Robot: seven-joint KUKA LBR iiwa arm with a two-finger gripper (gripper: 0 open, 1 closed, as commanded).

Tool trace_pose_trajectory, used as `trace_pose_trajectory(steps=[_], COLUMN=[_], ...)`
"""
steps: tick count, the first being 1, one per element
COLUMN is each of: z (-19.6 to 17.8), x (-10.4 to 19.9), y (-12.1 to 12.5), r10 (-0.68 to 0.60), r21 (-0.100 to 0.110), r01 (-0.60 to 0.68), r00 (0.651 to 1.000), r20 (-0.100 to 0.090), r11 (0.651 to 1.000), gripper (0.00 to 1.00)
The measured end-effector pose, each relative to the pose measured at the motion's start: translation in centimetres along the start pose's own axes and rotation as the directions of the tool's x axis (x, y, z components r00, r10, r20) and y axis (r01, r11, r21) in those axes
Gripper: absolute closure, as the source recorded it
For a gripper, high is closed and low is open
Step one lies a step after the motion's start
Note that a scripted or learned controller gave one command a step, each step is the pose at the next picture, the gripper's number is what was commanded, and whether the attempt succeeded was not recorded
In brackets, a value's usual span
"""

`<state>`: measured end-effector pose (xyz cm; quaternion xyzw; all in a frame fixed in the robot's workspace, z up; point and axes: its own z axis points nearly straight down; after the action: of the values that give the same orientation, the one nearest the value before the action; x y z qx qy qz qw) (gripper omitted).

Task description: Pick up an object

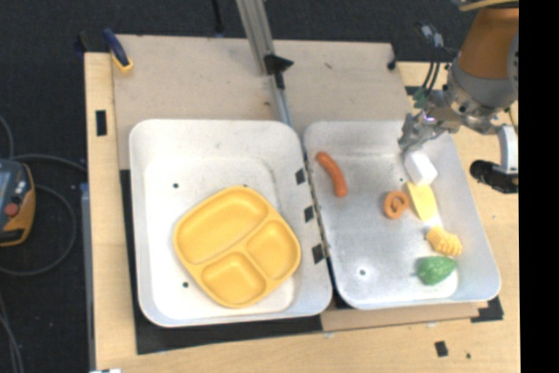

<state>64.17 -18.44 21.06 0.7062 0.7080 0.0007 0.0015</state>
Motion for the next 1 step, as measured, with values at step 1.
trace_pose_trajectory(steps=[1], z=[-0.95], x=[3.77], y=[-1.7], r10=[-0.002], r21=[0.002], r01=[0.002], r00=[1.0], r20=[-0.002], r11=[1.0], gripper=[1.0])
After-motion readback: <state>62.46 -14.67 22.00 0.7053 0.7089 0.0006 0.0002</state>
